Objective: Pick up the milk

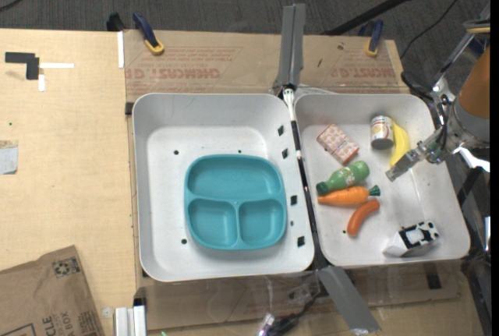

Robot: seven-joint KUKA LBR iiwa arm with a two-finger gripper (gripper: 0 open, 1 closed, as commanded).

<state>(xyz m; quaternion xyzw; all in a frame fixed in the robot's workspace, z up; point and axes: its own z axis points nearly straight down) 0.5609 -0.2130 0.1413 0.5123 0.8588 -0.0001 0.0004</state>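
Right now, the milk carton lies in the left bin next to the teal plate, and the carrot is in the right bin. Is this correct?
Not quite. The camera view shows the milk carton in the right bin, near its front corner, not in the left bin. The teal plate sits in the left bin. The carrot is in the right bin, as you said.

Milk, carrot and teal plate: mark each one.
Milk (419, 236), camera view, on the carton's black-and-white side.
Carrot (343, 197), camera view, mid orange body.
Teal plate (234, 175), camera view, bare top compartment.
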